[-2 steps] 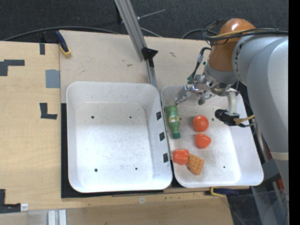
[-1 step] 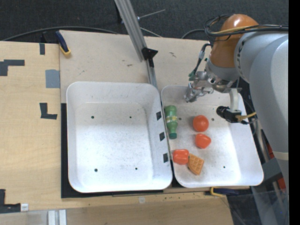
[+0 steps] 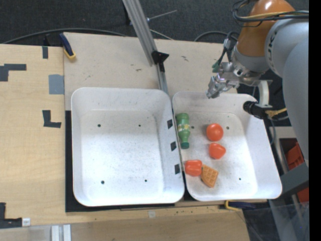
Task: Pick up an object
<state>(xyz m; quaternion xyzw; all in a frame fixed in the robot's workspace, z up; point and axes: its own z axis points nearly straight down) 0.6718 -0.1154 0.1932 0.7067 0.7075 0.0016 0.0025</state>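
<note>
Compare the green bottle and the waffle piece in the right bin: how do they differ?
The green bottle is long and green, lying lengthwise by the bin's left wall; the waffle piece is short, tan and wedge-like. The bottle lies apart from other items; the waffle touches an orange-red piece. Both lie in the right bin.

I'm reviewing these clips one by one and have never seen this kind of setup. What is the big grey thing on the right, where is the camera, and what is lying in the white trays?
The grey machine with the orange band is a robot arm. At its tip sits the gripper, a small two-finger claw, hovering over the far edge of the right bin. Nothing is seen held in it. The one camera looks down at a slant from above the bench. Two shallow white bins lie side by side. The right one holds a green bottle, a red tomato, a second red-orange piece, an orange-red piece and a tan waffle-like piece touching it. The left bin shows just dark specks.
</note>
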